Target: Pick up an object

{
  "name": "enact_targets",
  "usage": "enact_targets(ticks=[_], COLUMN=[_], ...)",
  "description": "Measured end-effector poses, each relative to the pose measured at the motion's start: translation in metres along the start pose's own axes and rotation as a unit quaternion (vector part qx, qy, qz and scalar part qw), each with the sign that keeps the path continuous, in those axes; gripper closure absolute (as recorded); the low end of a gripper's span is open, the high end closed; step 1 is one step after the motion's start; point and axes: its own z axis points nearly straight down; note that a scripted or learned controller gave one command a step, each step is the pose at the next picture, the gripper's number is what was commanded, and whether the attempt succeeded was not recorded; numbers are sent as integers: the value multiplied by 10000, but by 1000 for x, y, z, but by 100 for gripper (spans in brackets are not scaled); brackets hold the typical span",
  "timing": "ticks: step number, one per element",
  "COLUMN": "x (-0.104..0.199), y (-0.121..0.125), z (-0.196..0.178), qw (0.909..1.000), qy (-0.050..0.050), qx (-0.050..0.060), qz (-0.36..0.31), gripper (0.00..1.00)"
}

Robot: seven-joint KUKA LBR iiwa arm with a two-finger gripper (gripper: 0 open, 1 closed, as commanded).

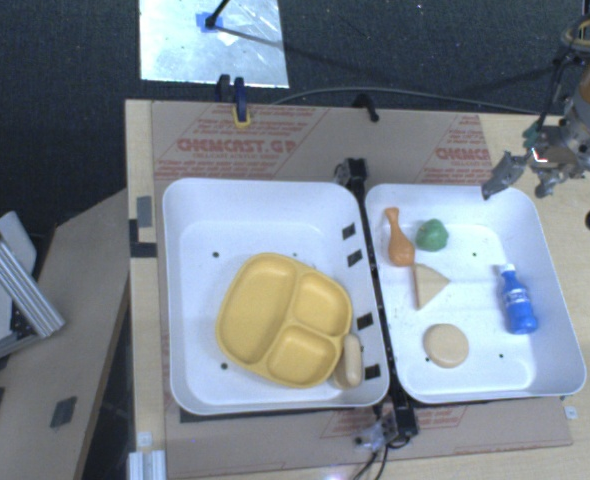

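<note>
The right bin (pixel 550 268) holds several small things: an orange drumstick (pixel 399 240), a green ball (pixel 432 234), a tan wedge (pixel 429 286), a tan round disc (pixel 445 345) and a blue bottle (pixel 517 299). My gripper (pixel 523 176) hangs open above the bin's far right corner, its two fingers spread wide with nothing between them. It is well apart from every object, nearest to the green ball and the blue bottle.
The left bin (pixel 205 218) holds a yellow divided plate (pixel 285 318) with a beige bread roll (pixel 350 360) at its right edge. Black clips run along the divider between the bins. Clamps and cables sit at the bench's far edge.
</note>
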Motion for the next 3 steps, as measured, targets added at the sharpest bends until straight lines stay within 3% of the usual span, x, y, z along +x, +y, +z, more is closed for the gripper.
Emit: enact_targets(ticks=[3], x=[9], y=[-3], z=[170], qw=[10000], qy=[2], qx=[14], qz=[-3], gripper=[0])
